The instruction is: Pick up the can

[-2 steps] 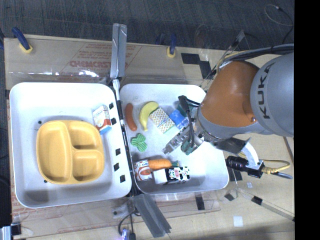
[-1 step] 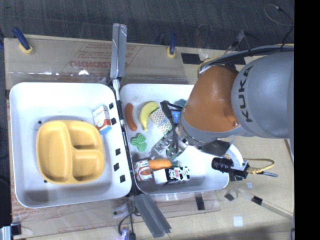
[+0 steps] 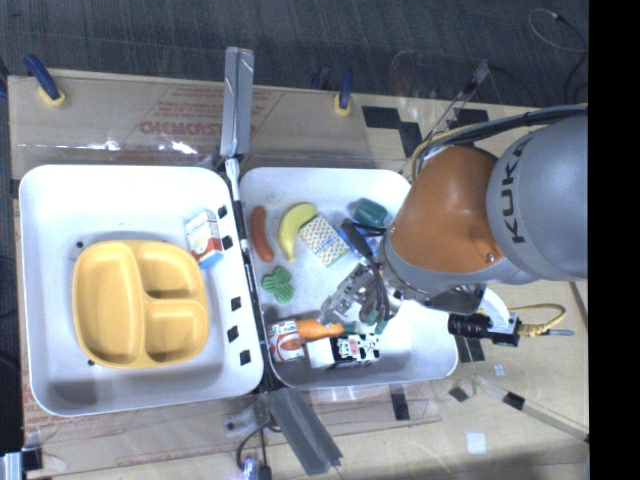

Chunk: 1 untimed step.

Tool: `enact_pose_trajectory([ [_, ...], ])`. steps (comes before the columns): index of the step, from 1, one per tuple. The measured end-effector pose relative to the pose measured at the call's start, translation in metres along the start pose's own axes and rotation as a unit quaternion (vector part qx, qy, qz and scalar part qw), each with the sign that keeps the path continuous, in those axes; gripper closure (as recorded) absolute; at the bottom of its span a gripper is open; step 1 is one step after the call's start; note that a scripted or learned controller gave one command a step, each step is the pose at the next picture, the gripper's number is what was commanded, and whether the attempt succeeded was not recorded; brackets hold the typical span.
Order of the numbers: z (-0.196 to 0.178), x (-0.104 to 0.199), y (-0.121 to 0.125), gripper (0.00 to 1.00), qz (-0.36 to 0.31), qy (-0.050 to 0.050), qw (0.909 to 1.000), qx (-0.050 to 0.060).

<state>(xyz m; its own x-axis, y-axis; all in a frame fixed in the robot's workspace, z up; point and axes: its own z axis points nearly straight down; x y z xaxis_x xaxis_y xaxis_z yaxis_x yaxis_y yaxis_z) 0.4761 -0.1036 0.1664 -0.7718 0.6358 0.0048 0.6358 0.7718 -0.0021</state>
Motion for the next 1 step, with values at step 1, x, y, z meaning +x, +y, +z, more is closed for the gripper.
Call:
enact_pose_trajectory([
  [1, -0.0169, -0.0821, -0.0403, 1.0, -0.073, -0.004, 0.9973, -0.001],
])
